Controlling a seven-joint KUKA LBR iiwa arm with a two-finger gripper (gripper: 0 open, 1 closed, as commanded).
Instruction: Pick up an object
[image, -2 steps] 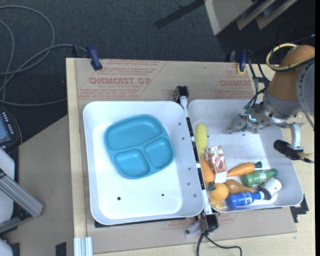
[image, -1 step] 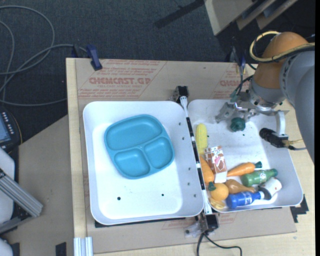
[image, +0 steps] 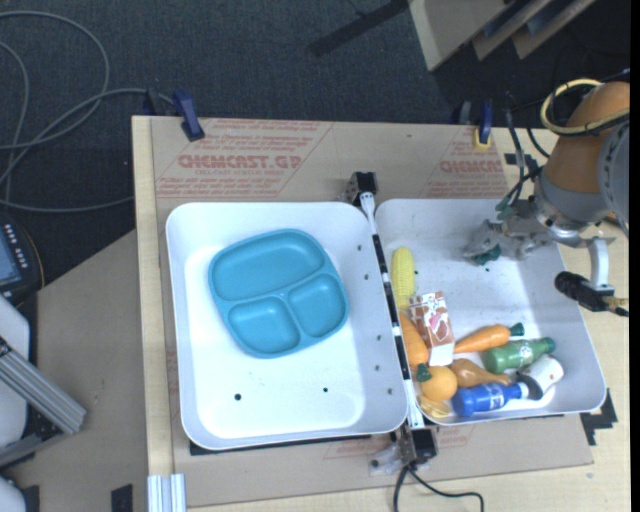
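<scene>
Well apart, hand (image: 497, 243) above-right of toy pile (image: 470, 360)

Two white bins (image: 190, 300) — left one showing a light blue divided plate (image: 278, 291). Right bin showing a yellow corn cob (image: 403, 275), orange carrot (image: 484, 337), green bottle (image: 520, 353), blue bottle (image: 487, 399) — red-and-white packet (image: 433, 319). Brown board carrying red lettering (image: 238, 159).

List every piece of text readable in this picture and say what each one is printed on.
"CHEMCAST GP", large red print, on the brown paper-covered board beneath the two bins, left side.
The same red print repeats on the board's right side, blurred; only "CHEMCAST" can be guessed.
Smaller red lines around both: too small to read.
Labels on the small red-and-white carton, green bottle and blue bottle: unreadable.
</scene>
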